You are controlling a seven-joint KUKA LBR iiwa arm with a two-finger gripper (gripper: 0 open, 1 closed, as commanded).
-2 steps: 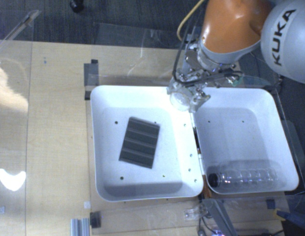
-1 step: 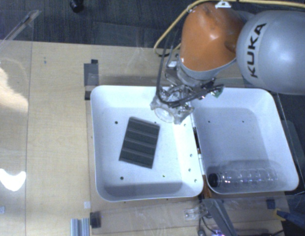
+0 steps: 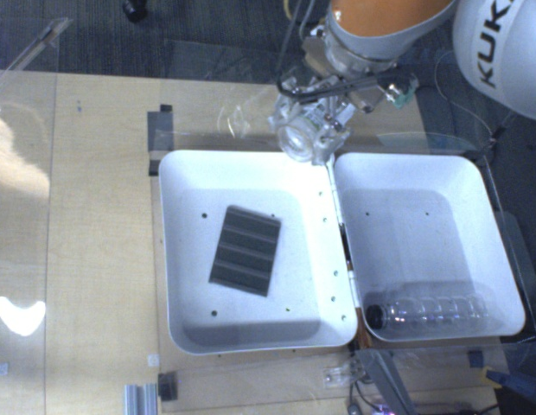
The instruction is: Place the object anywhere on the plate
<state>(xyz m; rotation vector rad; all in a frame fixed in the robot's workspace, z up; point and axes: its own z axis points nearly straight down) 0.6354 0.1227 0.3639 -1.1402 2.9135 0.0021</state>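
A dark grey ribbed rectangular plate (image 3: 245, 250) lies flat in the middle of the left bin (image 3: 186, 197), turned slightly off square. A clear plastic bottle (image 3: 432, 311) with a black cap lies on its side along the front wall of the right bin (image 3: 424, 180), cap pointing left. My gripper (image 3: 307, 135) hangs over the back edge where the two bins meet, well away from both the bottle and the plate. I see nothing of the task's objects at the gripper.
The grey arm with its orange band (image 3: 380, 7) comes in from the upper right, above the back of the right bin. A divider rim (image 3: 340, 249) runs between the bins. Wooden bench top (image 3: 78, 232) lies to the left.
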